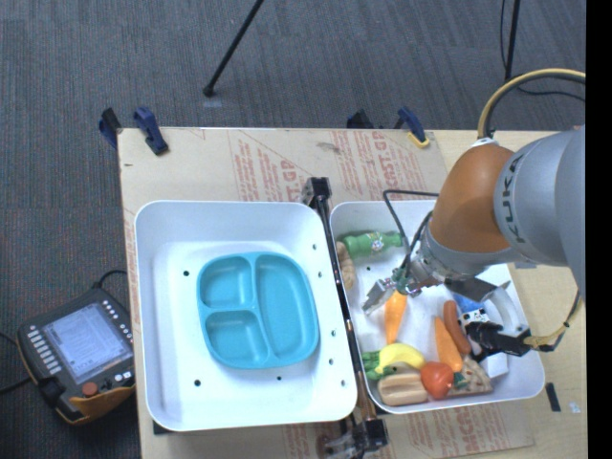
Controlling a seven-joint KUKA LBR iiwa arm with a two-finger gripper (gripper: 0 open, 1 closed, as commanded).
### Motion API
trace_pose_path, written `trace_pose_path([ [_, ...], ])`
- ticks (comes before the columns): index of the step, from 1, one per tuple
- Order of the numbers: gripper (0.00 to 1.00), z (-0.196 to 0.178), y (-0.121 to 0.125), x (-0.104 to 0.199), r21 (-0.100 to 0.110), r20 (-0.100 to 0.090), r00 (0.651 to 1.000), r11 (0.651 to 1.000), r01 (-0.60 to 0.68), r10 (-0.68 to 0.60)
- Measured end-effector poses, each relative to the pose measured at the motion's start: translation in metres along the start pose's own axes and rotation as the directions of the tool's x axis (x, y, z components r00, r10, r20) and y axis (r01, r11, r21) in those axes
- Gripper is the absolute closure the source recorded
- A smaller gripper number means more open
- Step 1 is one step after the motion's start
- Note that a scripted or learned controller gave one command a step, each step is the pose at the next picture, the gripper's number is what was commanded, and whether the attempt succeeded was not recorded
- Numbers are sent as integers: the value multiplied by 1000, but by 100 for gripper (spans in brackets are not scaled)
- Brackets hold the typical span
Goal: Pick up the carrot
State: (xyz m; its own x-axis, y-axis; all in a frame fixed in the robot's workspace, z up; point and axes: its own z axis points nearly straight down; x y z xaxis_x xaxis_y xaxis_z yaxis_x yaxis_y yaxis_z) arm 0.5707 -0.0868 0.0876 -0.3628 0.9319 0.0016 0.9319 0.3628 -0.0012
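Carrot [393, 318] just below fingers [387, 290]

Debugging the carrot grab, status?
Gripper low in right bin, at top of carrot. Carrot on bin floor, not lifted. Banana at its lower end, green bottle just above.

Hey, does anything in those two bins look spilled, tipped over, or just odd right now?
Nothing looks spilled or damaged. The right bin holds a loose jumble of toy food, with the gripper right at the carrot. The blue tray lies flat in the left bin.
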Motion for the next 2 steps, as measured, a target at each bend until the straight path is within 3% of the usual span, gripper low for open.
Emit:
trace_pose_path([
  [1,100,-10,0,-1,0,-1,1000,1000,-5,5],
  [2,100,-100,-1,38,0,0,971,971,-238,238],
])
